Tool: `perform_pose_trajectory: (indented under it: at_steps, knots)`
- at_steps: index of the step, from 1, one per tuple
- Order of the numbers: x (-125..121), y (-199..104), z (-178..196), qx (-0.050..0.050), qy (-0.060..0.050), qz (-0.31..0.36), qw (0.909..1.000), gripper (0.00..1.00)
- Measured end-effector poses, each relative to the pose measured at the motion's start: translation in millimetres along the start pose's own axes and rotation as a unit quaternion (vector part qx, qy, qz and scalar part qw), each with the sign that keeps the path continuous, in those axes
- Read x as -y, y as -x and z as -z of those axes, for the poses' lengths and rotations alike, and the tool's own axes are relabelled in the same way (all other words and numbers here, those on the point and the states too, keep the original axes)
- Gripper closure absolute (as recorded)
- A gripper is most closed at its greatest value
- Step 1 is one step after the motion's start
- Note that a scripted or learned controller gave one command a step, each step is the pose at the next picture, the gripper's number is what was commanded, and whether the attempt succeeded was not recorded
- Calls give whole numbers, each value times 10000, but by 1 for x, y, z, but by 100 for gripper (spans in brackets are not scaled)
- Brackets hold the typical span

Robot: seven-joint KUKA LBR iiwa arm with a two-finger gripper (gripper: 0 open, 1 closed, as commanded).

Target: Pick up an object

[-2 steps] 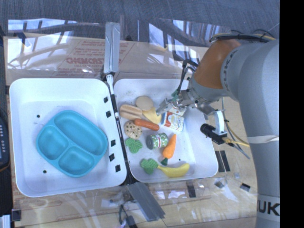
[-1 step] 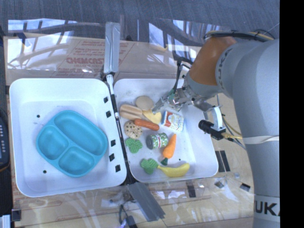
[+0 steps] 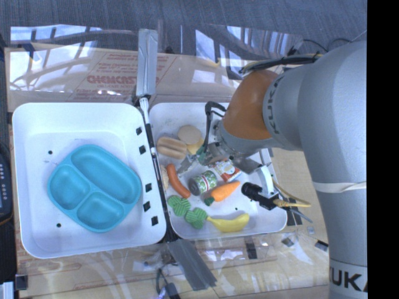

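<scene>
Reaching in from the right, where does the arm (image 3: pixel 312 104) end up?

Over the right bin (image 3: pixel 187 114). The orange band bends down toward it, and the gripper (image 3: pixel 209 159) sits low among the toys near the bin's middle.

Is it holding something?

I cannot tell. Its tip is buried in the clutter, and whether its grip is spread or closed is not clear from this angle.

What lies around it, then?

A green can (image 3: pixel 204 182) lies on its side just below the gripper. A carrot (image 3: pixel 225 191) with a green top is right beside the can, either touching it or very nearly. A red-and-white packet (image 3: pixel 227 167) sits just beside the gripper, partly hidden under it. To the left is a bread roll (image 3: pixel 171 147), and above that a round beige piece (image 3: pixel 190 134) that I cannot name. A reddish-orange sausage (image 3: pixel 177 180) lies slanted below the roll.

And toward the front of that bin?

A yellow banana (image 3: pixel 229 223) lies along the near wall. A green toy vegetable (image 3: pixel 196 217) is at its left end, and another green piece (image 3: pixel 179 205) lies just beside that one.

So the things to pick are all on that side?

Nearly all. The left bin (image 3: pixel 25 167) holds a blue divided plate (image 3: pixel 93 189) with three compartments, lying flat and well apart from the gripper. The two bins sit side by side on the table (image 3: pixel 75 273).
</scene>
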State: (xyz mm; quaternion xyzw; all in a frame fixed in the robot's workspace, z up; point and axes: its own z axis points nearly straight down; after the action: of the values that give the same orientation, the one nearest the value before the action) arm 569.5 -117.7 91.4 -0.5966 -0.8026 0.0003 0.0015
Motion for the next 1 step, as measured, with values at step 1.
perform_pose_trajectory:
  at_steps: [1]
  knots:
    - [75, 25, 0, 8, 1, 780, 9970, 0]
